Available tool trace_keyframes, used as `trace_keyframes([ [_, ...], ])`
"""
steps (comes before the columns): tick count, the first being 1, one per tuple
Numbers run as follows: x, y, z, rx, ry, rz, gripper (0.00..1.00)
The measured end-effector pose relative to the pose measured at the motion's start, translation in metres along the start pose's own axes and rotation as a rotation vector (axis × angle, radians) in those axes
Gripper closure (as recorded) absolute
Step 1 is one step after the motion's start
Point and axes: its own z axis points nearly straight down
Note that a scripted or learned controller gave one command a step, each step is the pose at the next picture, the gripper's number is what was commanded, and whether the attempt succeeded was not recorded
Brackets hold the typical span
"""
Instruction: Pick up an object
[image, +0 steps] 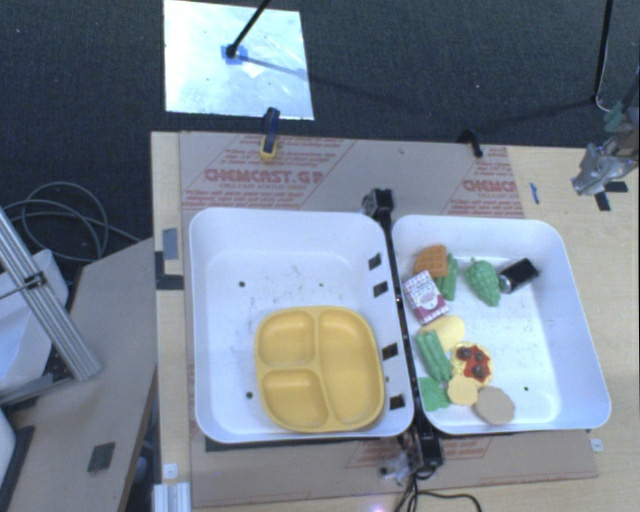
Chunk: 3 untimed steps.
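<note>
Grey metal gripper (600, 170) at two o'clock, finger state indeterminable; small black cylinder (517, 274) and toy foods unpicked, grasp pending.

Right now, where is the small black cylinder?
The small black cylinder lies in the right-hand white bin, near its far right corner, just right of the green leafy toy.
</note>
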Motion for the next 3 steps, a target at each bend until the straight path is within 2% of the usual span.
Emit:
trace_keyframes([
  [1,0.089,-0.014,-0.116,-0.005,0.004,-0.007,1.0],
  [2,0.178,0.035,-0.172,-0.003,0.006,-0.009,1.0],
  [3,0.171,0.033,-0.168,0.005,0.004,0.002,0.0],
])
